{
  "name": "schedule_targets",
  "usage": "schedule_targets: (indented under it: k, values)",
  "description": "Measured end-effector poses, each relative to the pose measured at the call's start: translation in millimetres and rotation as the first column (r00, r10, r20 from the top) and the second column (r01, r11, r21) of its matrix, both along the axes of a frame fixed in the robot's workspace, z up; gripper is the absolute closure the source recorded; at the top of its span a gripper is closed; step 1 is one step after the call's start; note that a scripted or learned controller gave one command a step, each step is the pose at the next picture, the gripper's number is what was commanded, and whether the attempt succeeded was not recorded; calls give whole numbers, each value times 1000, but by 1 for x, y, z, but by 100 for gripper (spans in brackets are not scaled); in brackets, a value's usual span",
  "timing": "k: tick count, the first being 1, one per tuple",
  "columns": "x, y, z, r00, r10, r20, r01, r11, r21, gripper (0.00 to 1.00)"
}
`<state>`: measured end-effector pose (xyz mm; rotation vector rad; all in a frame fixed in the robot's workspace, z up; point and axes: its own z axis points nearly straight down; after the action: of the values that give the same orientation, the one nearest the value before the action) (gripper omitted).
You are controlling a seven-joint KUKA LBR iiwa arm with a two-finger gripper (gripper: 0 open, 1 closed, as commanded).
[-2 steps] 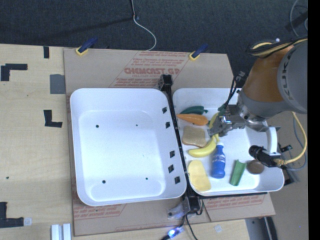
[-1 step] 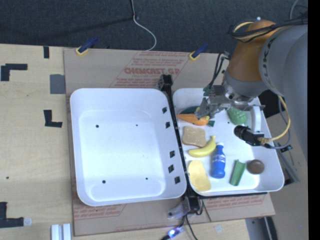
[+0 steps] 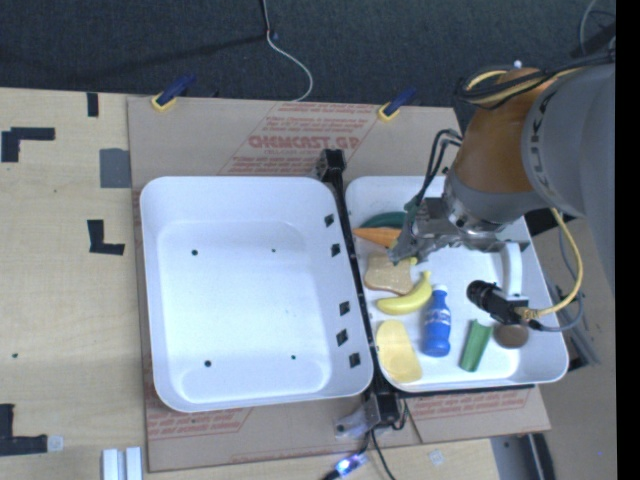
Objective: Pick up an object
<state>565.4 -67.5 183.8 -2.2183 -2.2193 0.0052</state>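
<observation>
Over the right bin (image 3: 530,366), pincer (image 3: 408,246) close above the carrot (image 3: 376,236), perhaps in contact; its opening unclear.

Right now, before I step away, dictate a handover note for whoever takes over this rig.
Gripper: low in the view's right-hand bin, near its divider side, just over the carrot and bread slice. No grasp is visible.
Things: the banana, blue bottle, green cylinder and pale yellow piece lie in the same bin, nearer the camera.
Done: the arm has reached the objects, and nothing looks lifted.
Left: close on one object, probably the carrot or bread, and raise it clear.
</observation>
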Motion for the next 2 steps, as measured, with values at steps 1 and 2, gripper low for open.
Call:
schedule_targets:
  k: [1,2]
  values:
    - [-40,0,32,1000,-1,3,1,1000,1,100]
    - [9,22,-2,1000,4,3,-4,1000,0,100]
